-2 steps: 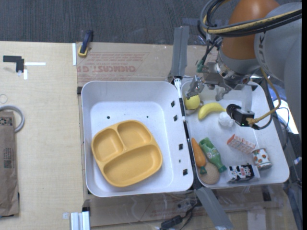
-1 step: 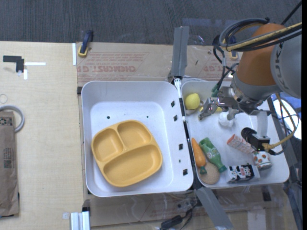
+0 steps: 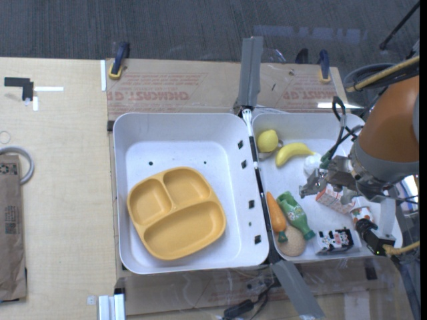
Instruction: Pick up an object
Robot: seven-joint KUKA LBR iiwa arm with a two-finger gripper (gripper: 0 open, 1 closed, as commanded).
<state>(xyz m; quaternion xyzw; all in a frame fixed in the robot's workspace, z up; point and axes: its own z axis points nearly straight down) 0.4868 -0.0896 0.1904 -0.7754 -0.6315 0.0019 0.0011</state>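
Arm reaching into the right bin above a small carton

The grey arm with its orange band comes in from the right, its gripper (image 3: 327, 182) low over the right bin (image 3: 293, 129), just beside a small white-and-red carton (image 3: 335, 199); whether the gripper is released or clenched cannot be told. In that bin lie a lemon (image 3: 267, 141) and a banana (image 3: 293, 153) near the far wall, and nearer the front a carrot (image 3: 275, 212), a green bottle (image 3: 295, 215), a tan round item (image 3: 292, 243) and a black-and-white carton (image 3: 334, 240). The left bin (image 3: 133, 139) holds a yellow divided tray (image 3: 176, 211)
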